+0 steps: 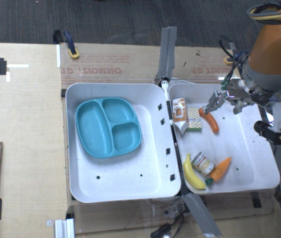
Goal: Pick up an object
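My gripper (226, 105) hangs over the back of the right bin (247, 143), open, with nothing between its fingers. Just below its left finger (213, 103) lies an orange-red sausage (210, 122). To the sausage's left sit a green packet (195, 119) and a small white and orange carton (180, 111). At the bin's front lie a yellow banana (192, 174), a small can (202, 163) and an orange carrot (220, 168), close together.
The left bin (70, 133) holds a blue divided plate (109, 127). A grey divider post (167, 53) stands between the bins at the back. Black cables (266, 129) hang by the right bin's right wall.
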You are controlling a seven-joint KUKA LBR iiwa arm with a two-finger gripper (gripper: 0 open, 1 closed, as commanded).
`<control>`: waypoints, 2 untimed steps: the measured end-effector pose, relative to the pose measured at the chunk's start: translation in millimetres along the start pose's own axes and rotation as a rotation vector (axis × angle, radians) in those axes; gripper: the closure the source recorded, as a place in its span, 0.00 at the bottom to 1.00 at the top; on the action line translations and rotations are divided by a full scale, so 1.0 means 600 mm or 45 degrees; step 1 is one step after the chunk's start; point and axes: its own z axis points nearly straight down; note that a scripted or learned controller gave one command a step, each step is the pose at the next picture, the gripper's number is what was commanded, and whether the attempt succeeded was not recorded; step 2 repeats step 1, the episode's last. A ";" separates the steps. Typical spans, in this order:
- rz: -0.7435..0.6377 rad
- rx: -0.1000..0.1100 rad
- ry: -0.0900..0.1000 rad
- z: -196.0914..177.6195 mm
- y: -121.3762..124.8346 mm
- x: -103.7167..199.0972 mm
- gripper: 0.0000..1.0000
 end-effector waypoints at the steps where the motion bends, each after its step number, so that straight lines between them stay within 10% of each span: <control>1: 0.006 0.000 0.000 0.181 0.039 -0.066 0.00; 2: 0.006 0.000 0.000 0.181 0.039 -0.066 0.00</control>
